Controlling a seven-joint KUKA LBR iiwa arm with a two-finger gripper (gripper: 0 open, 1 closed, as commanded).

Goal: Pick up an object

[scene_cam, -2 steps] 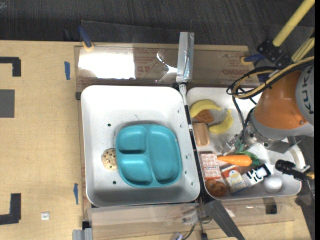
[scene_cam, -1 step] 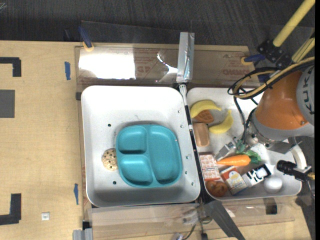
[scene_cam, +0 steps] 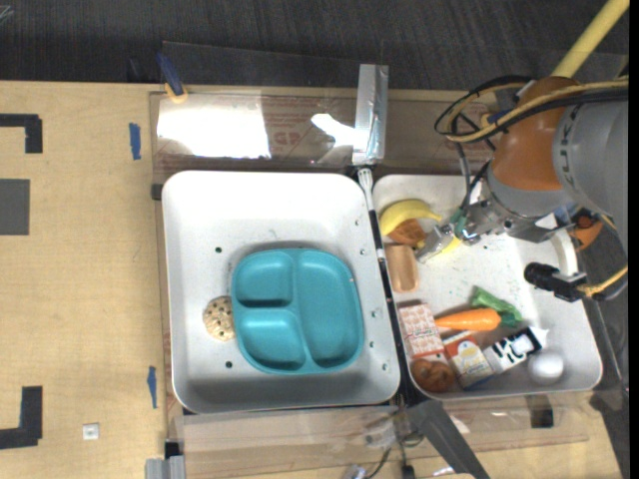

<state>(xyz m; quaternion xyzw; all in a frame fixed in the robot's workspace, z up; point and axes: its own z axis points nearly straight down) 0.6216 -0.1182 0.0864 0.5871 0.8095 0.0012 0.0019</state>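
Yellow banana [scene_cam: 407, 212] lies in the right bin [scene_cam: 584, 372], so I hang my gripper [scene_cam: 445, 238] just beside it to grab; whether my fingers are apart I cannot tell.

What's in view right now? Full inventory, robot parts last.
left bin: 1, white, centre
right bin: 1, white, right
tray: 1, teal, three compartments, left bin
cookie: 1, tan, left of tray
banana: 1, yellow, right bin, top left
carrot: 1, orange, right bin, middle
packets: several, mixed, right bin, near edge
arm: 1, grey with orange band, right
gripper: 1, over right bin by banana
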